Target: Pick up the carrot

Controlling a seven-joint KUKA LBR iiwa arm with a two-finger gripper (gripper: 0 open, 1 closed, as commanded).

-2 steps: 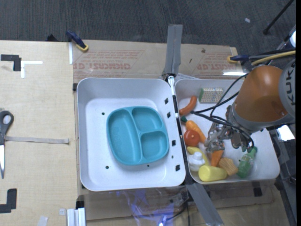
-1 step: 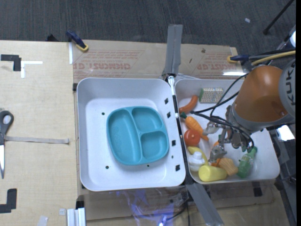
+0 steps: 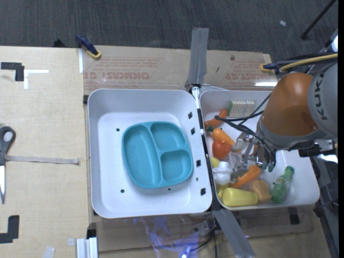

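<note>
Gripper [image 3: 251, 156] low in right bin [image 3: 301, 198], near front edge, directly over carrot [image 3: 248, 176] for grasp; cannot tell whether pincer open or closed

The two-finger metal gripper [image 3: 252, 156] hangs over the right shallow white plastic bin [image 3: 301, 195]. Just below it, touching or nearly so, lies a slanted orange carrot [image 3: 247, 176]. Further toward the near edge sits a yellow rounded plastic piece [image 3: 239, 197], and to the gripper's lower right a small green bottle [image 3: 282, 184]. To its left lies an orange-red toy vegetable [image 3: 221, 140]. Well left of the gripper, the left white bin [image 3: 102, 144] holds a teal three-compartment plastic plate [image 3: 158, 155].
</note>
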